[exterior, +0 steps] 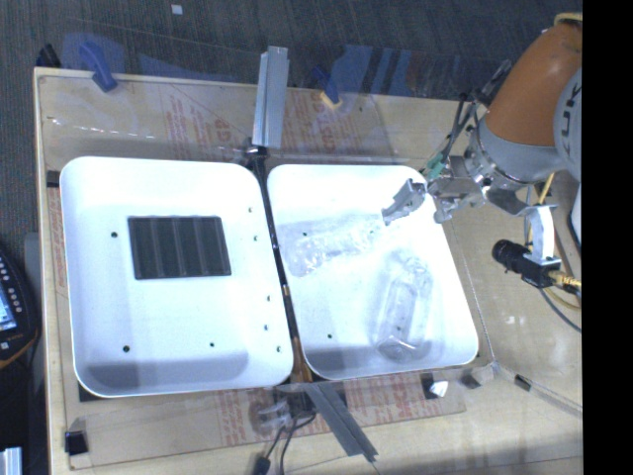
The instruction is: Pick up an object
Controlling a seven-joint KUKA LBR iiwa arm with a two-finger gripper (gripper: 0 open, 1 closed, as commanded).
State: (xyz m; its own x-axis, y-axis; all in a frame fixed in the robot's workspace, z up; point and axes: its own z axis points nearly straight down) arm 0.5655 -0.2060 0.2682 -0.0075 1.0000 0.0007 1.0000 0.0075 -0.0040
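Overhead, gripper [406, 202] sits at 1 o'clock in the right bin [465, 315], beside one end of a clear plastic bottle [326, 243]; finger state cannot be told. Second clear bottle [401, 310] lies toward 5 o'clock. Left bin [79, 265] holds a dark grate [180, 246].

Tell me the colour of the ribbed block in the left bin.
Dark grey block, camera view.

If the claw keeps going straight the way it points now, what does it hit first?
Probably the clear plastic bottle lying in the right bin: the claw points down-left, straight at its near end. Depth is unclear from above.
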